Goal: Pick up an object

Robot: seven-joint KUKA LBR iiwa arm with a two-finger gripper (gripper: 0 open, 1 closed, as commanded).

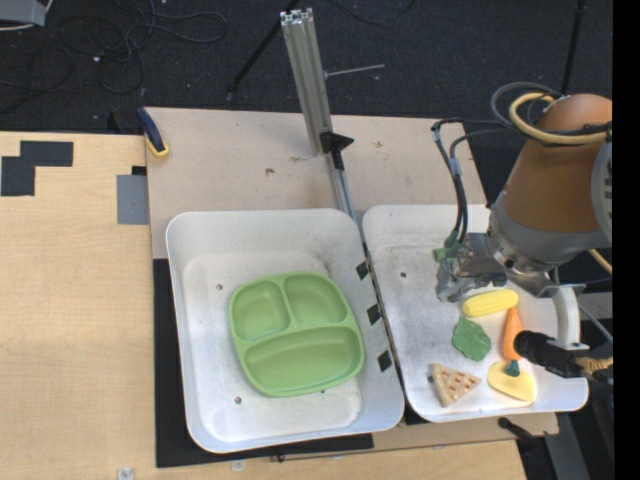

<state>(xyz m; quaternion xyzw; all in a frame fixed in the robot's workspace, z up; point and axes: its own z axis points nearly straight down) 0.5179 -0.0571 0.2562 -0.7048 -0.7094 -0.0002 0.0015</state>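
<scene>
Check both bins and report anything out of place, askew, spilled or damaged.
Nothing stands out. The green divided plate lies flat in the left bin, turned at a slight angle. The corn cob, carrot, green leafy toy, pizza slice and yellow wedge lie loosely together in the right bin.

A light green plastic divided plate (296,334) is lying in the left shallow white bin (190,258), near its middle. Behind the bins, a slim silver aluminium post (309,83) is rising from the tan board (230,153). Black cables (150,13) are trailing across the dark floor beyond.
</scene>
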